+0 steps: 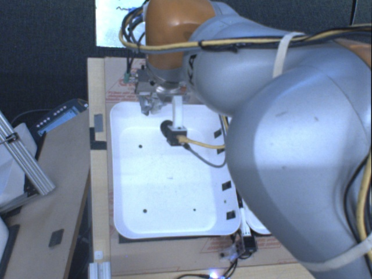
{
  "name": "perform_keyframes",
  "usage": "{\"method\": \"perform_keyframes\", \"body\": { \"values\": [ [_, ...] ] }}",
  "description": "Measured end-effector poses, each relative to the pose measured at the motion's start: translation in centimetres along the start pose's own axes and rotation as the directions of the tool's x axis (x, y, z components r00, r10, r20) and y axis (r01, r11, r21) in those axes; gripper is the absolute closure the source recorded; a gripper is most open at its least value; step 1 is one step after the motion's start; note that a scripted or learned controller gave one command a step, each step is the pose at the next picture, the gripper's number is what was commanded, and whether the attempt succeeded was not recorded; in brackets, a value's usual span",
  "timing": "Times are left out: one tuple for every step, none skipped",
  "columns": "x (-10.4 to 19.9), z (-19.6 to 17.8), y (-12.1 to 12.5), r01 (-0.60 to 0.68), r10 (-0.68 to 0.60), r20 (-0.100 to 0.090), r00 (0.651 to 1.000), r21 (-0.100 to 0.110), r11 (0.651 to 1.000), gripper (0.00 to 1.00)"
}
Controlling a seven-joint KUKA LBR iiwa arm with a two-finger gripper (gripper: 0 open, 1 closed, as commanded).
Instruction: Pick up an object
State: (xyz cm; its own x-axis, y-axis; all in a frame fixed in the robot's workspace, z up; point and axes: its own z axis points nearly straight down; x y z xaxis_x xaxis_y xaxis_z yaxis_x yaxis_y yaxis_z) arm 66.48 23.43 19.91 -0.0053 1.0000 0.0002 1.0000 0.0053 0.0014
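arm (279,127): over left bin (125,214) | jaws: at bin's far edge, state cannot tell | object: none discernible

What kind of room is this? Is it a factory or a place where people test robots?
Probably a robot test lab. A big grey robot arm with loose yellow cables reaches over a shallow white bin on a taped-up wooden bench, which looks more like an experiment than a factory.
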Motion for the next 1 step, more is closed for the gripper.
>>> {"method": "perform_keyframes", "body": {
  "values": [
    [0.01, 0.94, 0.40, 0.001, -0.001, 0.000, 1.000, 0.000, 1.000, 1.00]
  ]
}}
